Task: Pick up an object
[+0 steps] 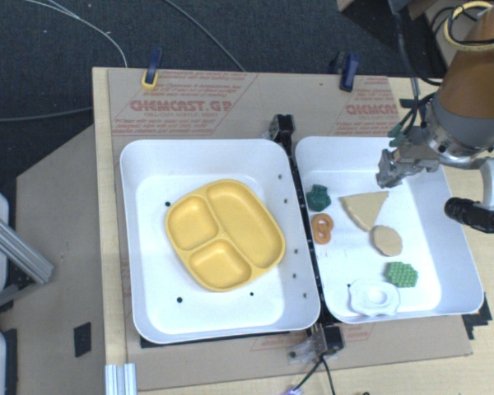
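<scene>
Nearest the camera, a white fried-egg toy lies at the right bin's front edge, beside a green bumpy piece. Behind them sit a tan oval, a pale wedge, an orange ring and a dark green piece. Over the wedge's far corner hangs the gripper; whether its jaws are wide or narrow I cannot tell. Nothing looks lifted, so the pick seems undone. Left, a yellow divided plate fills the other bin.
</scene>
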